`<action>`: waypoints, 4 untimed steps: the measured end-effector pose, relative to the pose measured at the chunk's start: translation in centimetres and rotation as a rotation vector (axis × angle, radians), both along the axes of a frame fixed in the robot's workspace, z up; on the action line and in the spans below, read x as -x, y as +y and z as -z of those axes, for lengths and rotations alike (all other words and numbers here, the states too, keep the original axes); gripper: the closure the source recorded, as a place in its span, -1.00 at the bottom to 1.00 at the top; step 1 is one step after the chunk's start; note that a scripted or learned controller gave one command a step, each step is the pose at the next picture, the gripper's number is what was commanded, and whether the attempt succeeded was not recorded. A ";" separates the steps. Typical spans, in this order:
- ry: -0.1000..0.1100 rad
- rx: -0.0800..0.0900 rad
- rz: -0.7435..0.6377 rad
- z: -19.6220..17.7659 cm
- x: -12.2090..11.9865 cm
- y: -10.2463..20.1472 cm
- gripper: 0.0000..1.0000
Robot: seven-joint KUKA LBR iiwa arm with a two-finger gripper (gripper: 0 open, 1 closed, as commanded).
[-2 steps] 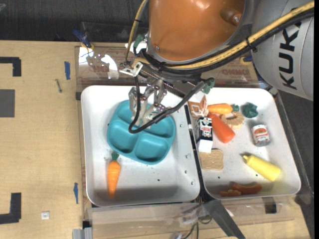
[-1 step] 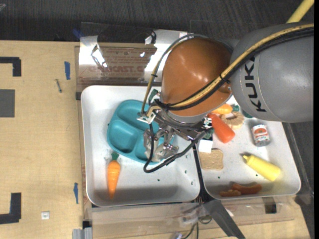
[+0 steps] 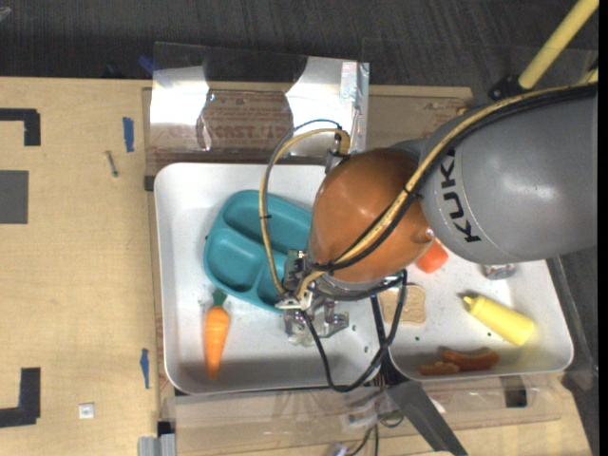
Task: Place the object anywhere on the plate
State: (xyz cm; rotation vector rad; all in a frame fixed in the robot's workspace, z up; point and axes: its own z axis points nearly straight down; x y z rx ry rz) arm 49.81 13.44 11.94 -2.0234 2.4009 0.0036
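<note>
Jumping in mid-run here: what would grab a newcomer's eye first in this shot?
The big grey arm with its orange band dominates the right and centre, hanging over the left bin with cables looping down to the gripper. Just under it lies the teal divided plate, with a toy carrot below the plate on the bin floor. In the right bin, a yellow bottle and a sausage stand out.

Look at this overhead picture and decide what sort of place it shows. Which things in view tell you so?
Most likely a robotics lab test bench, not a kitchen. A KUKA arm with loose cabling reaches over shallow white bins holding toy food: a carrot, a yellow bottle and a teal divided plate. The bench carries tape marks.
</note>
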 end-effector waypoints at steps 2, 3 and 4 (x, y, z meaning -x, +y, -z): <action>0.001 0.000 -0.311 -0.2 1.8 7.9 1.00; -0.010 -0.001 -0.826 -13.0 1.7 6.3 1.00; 0.002 -0.003 -0.973 -6.7 1.5 8.1 1.00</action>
